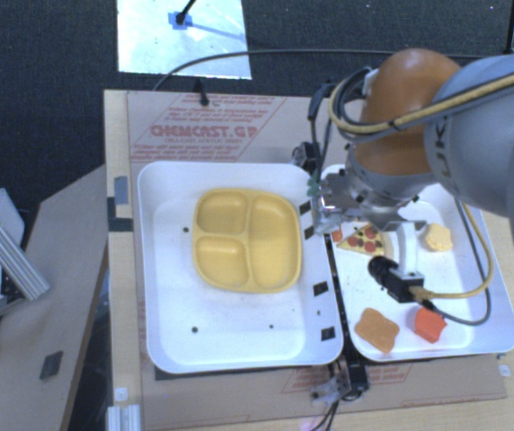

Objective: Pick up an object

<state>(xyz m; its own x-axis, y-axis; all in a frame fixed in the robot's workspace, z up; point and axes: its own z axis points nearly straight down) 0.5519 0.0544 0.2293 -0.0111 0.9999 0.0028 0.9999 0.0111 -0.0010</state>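
My gripper (327, 215) hangs low over the near-left part of the right bin (473, 330), close to the wall between the two bins. Just right of it lies a pizza slice (362, 240) with red dots, partly under the wrist. A pale yellow piece (437, 237) lies further right. At the front of this bin rest an orange toast-like piece (377, 330) and a red-orange block (429, 325). Nothing shows held in the gripper.
The left bin (172, 330) holds a yellow divided plate (244, 240) in its middle. The grey arm with its orange band (410, 106) covers the back of the right bin. A brown board (212, 128) lies behind the bins.
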